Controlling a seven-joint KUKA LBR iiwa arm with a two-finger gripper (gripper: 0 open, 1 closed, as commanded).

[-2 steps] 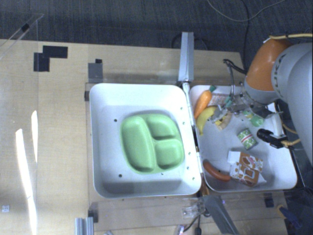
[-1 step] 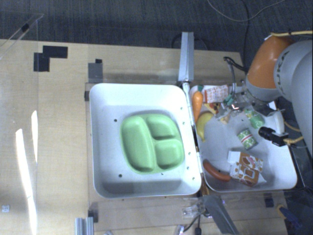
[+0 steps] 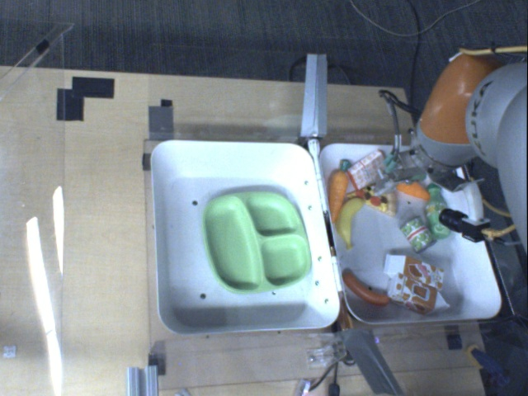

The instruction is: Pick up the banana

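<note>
On the bench (image 3: 99, 221), pale wood with a clear panel glinting at its left, two shallow white bins sit side by side against a dark carpeted floor (image 3: 206, 15) where a cable loops. Left bin (image 3: 177, 304): holds a green divided tray (image 3: 256, 239). Right bin (image 3: 470, 304): holds a crowded group of small items. The arm (image 3: 483, 97), grey with an orange band, enters from the right and hangs over the right bin's upper portion.

Gripper (image 3: 398, 165): positioned above the clutter near the bin's top edge; whether it is open or closed cannot be determined.

Banana (image 3: 350, 219): yellow with a greenish end, lying at the right bin's left side, just beside the wall. It touches a carrot (image 3: 338, 190) above it. A sausage (image 3: 365, 288) lies below, apart. A patterned box (image 3: 415, 284) and a green can (image 3: 419, 232) lie to the right.

Risks, as judged:
- The gripper appears offset to the right of the banana; a straight descent would likely land on wrappers or neighbouring items.
- Contact between banana and carrot may cause a double pick or a deflected grasp.
- Proximity to the bin wall limits finger clearance on that side.
- The curved, smooth peel may slip.
</note>
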